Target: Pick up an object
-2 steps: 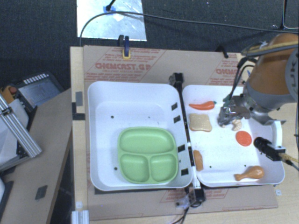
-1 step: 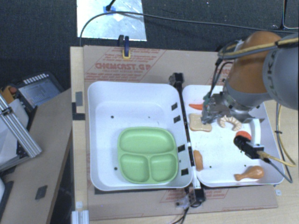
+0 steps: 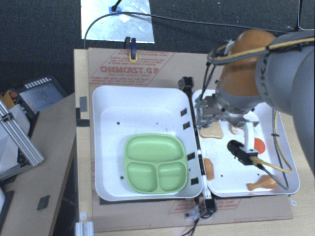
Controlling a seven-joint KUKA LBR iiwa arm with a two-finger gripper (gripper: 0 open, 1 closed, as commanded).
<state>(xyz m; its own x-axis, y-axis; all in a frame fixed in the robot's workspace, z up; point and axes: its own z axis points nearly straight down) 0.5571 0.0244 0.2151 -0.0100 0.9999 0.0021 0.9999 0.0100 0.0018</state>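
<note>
In the right bin (image 3: pixel 290 178) a tan toast-shaped slice (image 3: pixel 212 131) lies flat at ten o'clock, a red disc (image 3: pixel 259 145) near three o'clock, a small orange piece (image 3: pixel 208 168) at eight o'clock, and a tan drumstick (image 3: pixel 263 183) at five o'clock.

Divided plate (image 3: pixel 155 163) in left bin (image 3: pixel 106 102), toy foods (image 3: pixel 262 183) in right bin (image 3: pixel 290 181)

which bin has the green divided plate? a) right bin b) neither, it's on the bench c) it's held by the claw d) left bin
d: the green divided plate lies flat on the floor of the left bin, toward its near right corner, while the arm works over the right bin.
</note>
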